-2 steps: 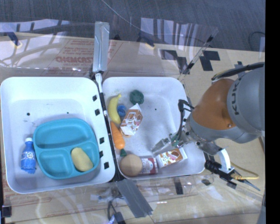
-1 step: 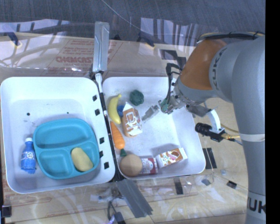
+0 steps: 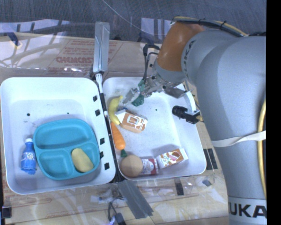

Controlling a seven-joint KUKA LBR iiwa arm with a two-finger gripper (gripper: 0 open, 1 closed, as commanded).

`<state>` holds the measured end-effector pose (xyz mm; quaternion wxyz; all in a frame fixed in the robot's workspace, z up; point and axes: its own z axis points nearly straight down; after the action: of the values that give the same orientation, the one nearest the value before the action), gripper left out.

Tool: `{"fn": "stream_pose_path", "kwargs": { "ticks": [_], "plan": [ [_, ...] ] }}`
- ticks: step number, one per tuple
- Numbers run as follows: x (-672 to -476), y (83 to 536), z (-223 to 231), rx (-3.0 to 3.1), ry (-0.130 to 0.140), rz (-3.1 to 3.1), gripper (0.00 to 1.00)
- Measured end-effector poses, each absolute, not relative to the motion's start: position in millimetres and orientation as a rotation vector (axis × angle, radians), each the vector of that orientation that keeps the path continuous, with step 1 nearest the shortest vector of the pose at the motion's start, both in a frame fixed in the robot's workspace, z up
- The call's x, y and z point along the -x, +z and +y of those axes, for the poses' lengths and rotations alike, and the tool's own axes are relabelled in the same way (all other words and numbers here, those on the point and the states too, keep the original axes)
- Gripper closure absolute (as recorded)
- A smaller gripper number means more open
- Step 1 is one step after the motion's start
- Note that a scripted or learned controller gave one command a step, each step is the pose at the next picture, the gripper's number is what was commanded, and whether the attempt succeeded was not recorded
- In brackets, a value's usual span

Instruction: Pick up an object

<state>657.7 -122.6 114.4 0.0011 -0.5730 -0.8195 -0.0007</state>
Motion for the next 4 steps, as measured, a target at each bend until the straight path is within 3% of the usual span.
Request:
{"fn": "stream_pose_path", "kwargs": {
  "ticks": [1, 2, 3, 4],
  "plan": [
    [-655.9, 124.3, -125.4, 1.791, 0.011, -2.571, 1.00],
    [-657.1, 124.9, -124.2, 1.791, 0.007, -2.574, 0.00],
    [-637.6, 92.8, -133.0, 0.889, 0.000, -3.013, 0.00],
    [-649.2, 93.6, -107.0, 1.450, 0.001, -2.792, 0.00]
  ]
}}
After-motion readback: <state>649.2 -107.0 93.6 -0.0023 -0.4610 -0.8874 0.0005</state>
